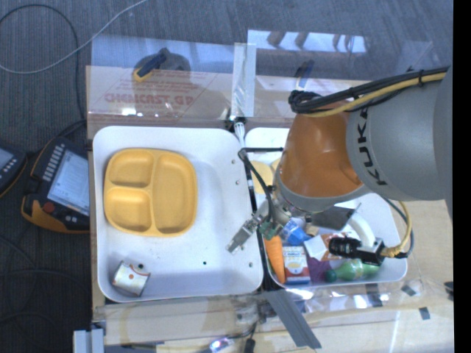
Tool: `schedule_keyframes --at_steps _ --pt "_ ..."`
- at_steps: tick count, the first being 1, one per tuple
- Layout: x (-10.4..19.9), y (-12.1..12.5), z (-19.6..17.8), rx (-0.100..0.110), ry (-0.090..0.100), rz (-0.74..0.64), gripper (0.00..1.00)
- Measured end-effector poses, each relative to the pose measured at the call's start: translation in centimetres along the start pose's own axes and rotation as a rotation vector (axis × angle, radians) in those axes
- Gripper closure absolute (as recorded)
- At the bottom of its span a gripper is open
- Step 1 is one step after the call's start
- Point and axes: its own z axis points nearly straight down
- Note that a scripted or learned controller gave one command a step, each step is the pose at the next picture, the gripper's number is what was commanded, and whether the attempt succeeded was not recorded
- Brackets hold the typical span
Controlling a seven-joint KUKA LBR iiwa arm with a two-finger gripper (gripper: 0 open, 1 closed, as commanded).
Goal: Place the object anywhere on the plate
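Observation:
A yellow plate [151,191] with three compartments lies in the upper left of the left bin [213,271]. A small silver can [130,278] lies tipped over in that bin's front left corner. My gripper [254,230] hangs low over the wall between the two bins, right of the plate and well apart from it. The orange wrist and grey arm hide most of the right bin [390,271]. Below the gripper, in the right bin, lie an orange carrot [274,256], a blue item [294,234], a small printed box [296,263] and a green item [353,271].
A purple piece [318,269] sits among the clutter in the right bin. Bare white floor of the left bin stretches between the plate and the dividing wall. A teach pendant [59,186] rests outside the bins at far left.

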Motion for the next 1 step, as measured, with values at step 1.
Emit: schedule_keyframes --at_steps 1 --pt "-5.90 1.71 -0.04 -0.002 -0.002 -0.002 0.00"
